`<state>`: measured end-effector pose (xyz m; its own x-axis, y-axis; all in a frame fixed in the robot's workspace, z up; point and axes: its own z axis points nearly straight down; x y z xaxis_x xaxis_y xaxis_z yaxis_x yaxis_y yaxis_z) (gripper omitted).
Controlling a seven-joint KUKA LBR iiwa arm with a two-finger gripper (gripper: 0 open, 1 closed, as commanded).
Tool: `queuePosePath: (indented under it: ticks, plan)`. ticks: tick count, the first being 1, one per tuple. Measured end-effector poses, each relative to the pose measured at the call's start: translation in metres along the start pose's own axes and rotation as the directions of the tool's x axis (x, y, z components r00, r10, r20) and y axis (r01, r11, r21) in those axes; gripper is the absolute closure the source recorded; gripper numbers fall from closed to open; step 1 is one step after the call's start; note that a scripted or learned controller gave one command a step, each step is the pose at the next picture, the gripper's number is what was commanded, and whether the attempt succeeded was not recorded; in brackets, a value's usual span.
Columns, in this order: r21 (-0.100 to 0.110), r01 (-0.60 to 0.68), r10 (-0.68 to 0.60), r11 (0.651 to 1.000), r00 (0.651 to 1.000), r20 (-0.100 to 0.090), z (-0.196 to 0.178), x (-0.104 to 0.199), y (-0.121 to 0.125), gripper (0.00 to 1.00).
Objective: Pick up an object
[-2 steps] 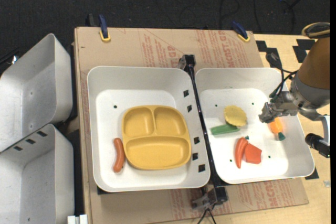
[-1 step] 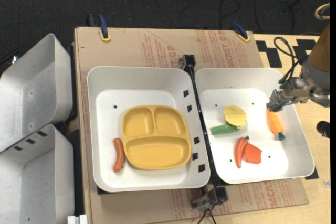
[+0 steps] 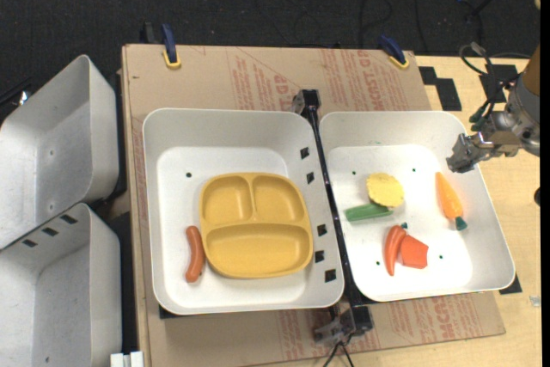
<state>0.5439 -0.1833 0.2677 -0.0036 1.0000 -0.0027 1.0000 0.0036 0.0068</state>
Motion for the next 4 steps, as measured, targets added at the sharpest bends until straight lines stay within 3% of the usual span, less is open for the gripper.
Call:
queuePosePath:
  ticks: [1, 2, 4]
  plan:
    - [0.002, -0.001, 0.001, 1.0, 1.0, 0.0, -0.027, 0.0, 0.001, 1.0]
    - [0.008, 0.004, -0.004, 1.0, 1.0, -0.005, -0.009, 0.054, 0.016, 1.0]
    - [0.004, 0.004, -0.004, 1.0, 1.0, -0.003, -0.015, 0.16, 0.045, 1.0]
